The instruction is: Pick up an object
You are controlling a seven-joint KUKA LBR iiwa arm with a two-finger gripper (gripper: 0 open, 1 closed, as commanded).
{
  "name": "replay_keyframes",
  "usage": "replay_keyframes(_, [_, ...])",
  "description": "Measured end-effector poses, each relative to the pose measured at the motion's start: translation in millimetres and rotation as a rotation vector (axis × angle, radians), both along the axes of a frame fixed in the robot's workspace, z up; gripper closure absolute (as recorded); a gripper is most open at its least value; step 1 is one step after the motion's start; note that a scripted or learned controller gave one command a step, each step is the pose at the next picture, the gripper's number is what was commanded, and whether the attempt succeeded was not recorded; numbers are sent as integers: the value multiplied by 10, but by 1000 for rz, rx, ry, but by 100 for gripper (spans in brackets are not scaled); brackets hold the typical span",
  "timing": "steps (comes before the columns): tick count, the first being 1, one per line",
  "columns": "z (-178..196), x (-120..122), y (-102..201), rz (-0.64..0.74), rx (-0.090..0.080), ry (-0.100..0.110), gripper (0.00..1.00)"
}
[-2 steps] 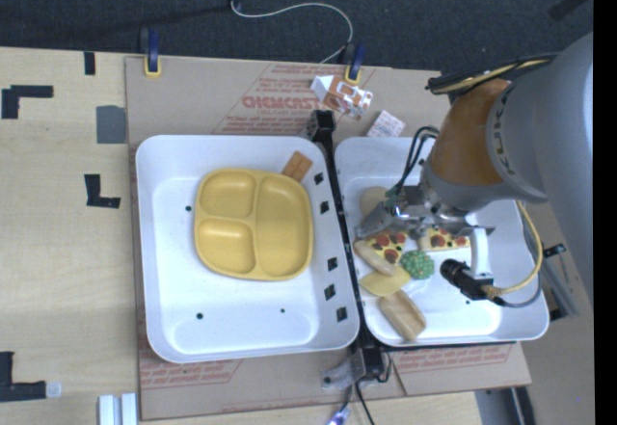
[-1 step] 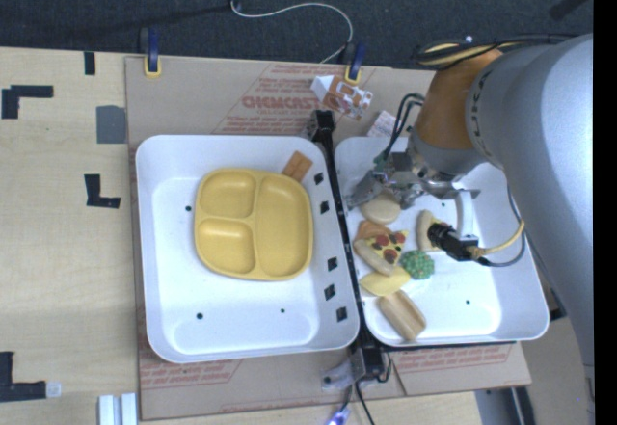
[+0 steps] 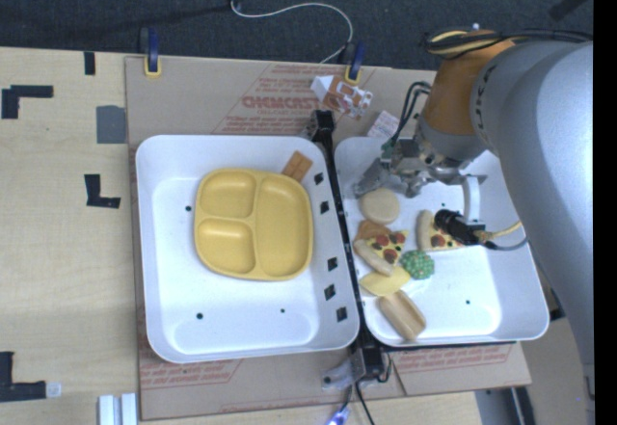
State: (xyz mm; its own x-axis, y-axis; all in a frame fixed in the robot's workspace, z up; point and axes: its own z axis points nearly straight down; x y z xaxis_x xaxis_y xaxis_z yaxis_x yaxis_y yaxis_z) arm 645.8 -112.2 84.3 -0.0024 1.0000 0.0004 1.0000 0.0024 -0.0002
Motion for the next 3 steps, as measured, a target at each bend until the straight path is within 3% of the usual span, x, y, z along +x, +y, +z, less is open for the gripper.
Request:
replay_keyframes(1, [2, -302, 172, -2, -1, 2, 0])
replay_keyframes(3, [-2, 33, 22, -1, 0, 0, 0])
